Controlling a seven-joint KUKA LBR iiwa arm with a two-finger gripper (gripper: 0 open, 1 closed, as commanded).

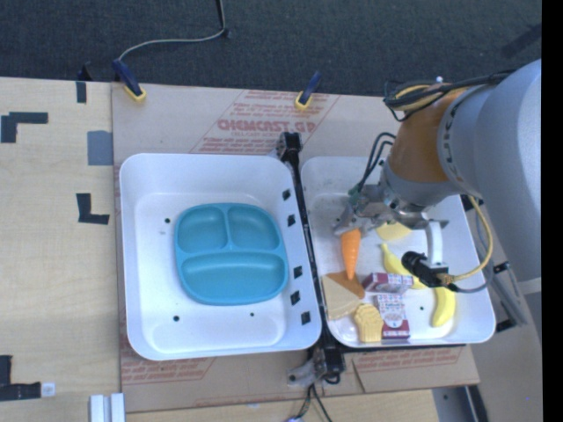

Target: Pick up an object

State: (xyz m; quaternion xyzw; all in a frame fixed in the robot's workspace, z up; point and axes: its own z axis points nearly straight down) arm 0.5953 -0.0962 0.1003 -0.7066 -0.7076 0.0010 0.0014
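In the right bin (pixel 479 328), the claw (pixel 350 220), its state unclear, hangs over the carrot (pixel 350 251) beside a banana (pixel 442 308).

A blue divided plate (pixel 232 253) lies in the left white bin (pixel 141 183). Both bins rest on a cardboard sheet (pixel 202 121) held to the counter (pixel 53 236) by two yellow-and-blue clamps (pixel 129 81), and a white cable (pixel 189 38) trails across the dark floor (pixel 352 16).

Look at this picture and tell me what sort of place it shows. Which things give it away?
Probably a robotics lab or test bench. A robot arm reaches over two white bins, one holding a blue divided plate, the other toy food such as a carrot. Clamps pin cardboard to the bench.
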